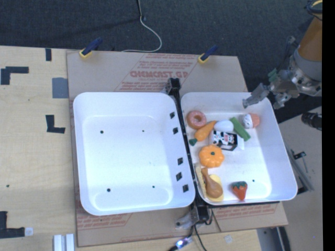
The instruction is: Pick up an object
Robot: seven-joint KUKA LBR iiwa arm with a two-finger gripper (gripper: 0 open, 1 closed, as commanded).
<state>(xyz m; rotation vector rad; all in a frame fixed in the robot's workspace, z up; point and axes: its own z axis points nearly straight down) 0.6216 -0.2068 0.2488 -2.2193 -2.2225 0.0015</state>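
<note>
Cardboard sheet [157, 75] under bins; carpet [209, 14], seemingly.

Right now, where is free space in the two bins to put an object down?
The left bin has an open white floor from wall to wall. In the right bin, bare floor lies right of the pumpkin and above the strawberry. Its left side, from the donut downward, is crowded.

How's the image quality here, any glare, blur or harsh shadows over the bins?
Camera view: lighting is soft and even; the left bin shows mild sheen without blown-out glare; shadows under the pumpkin and strawberry are faint; the end effector looks slightly blurred; toys are small and low in detail.
</note>
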